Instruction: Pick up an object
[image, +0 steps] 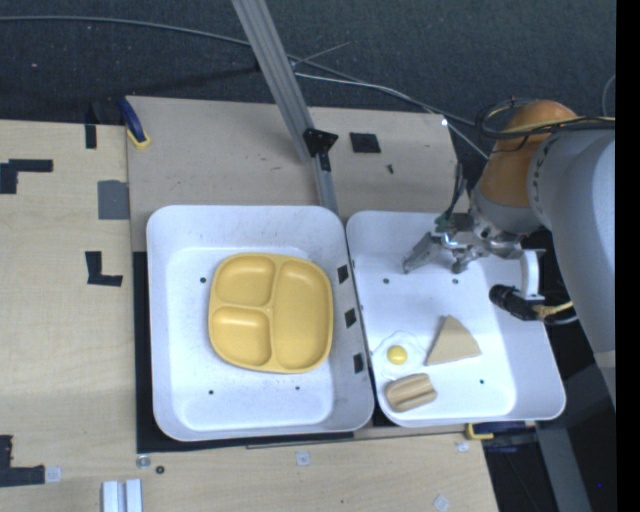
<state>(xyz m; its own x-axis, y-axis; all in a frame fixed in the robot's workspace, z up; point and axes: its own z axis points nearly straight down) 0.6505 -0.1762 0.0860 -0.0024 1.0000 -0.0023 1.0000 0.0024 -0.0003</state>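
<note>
Your gripper (432, 256) hangs w/ fingers spread, nothing between them, over the right bin (520, 400); wedge (453, 342) lies below-right, toward the front edge.

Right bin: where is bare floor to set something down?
Right bin: the middle is bare, between the gripper above and the wedge below. The lower left is crowded with the fried egg and bread roll.
</note>
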